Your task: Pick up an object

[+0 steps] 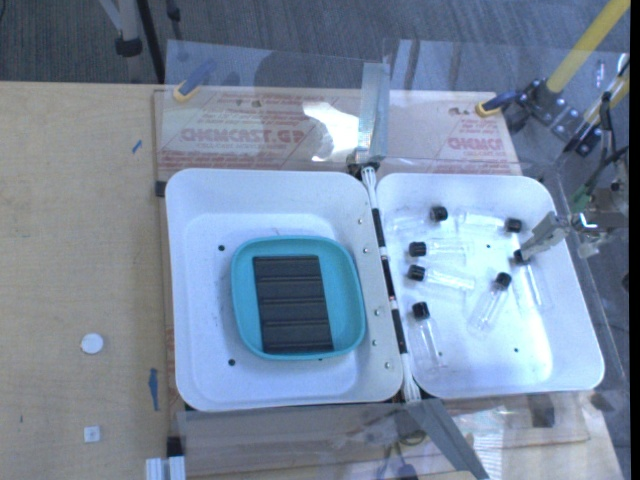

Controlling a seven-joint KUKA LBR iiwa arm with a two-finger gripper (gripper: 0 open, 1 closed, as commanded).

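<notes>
1. Hard to read: the clear vials (pixel 486 308) in the right bin (pixel 575 353) are see-through against the white floor, so their bodies mostly vanish; the black caps (pixel 438 212) mark where they are. An exact count is uncertain.
2. Caps are scattered over the right bin's upper and middle floor, several in a loose column near its left wall.
3. The arm is mostly cut off at the right edge; only a thin grey gripper (pixel 524 255) tip pokes in over the right bin's right side, slanting down-left.
4. The tip ends at a black cap or pad near the bin's right part; cannot tell which.
5. Gripper state: cannot tell from this angle, and no grasp is visible.
6. The left bin (pixel 200 358) holds a teal tray (pixel 243 268) with a dark ribbed insert (pixel 292 304) lying flat inside it.
7. Clear sheets with red lettering (pixel 230 133) stand behind the bins; the text is washed out by glare.
8. A small white disc (pixel 92 344) lies on the wooden bench (pixel 70 218), well left of the bins.
</notes>
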